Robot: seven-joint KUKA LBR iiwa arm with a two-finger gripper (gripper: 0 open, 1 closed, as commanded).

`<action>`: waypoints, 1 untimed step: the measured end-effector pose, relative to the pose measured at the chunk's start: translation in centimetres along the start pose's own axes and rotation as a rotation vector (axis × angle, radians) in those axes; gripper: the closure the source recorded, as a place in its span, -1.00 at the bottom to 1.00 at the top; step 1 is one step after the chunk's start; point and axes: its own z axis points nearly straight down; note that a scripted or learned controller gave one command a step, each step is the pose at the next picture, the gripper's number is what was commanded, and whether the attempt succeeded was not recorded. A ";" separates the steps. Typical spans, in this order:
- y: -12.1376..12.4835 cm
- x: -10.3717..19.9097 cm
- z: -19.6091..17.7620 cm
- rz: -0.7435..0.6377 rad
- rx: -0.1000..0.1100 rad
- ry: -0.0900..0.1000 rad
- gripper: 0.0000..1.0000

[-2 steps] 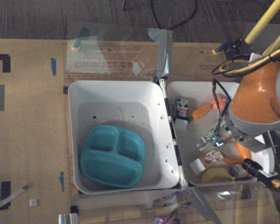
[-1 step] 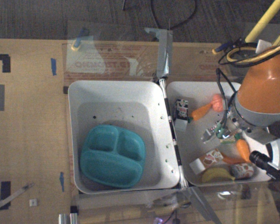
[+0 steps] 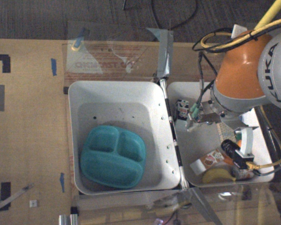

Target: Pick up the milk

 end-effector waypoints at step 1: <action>-3.2 0.3 2.5 0.076 0.006 0.002 1.00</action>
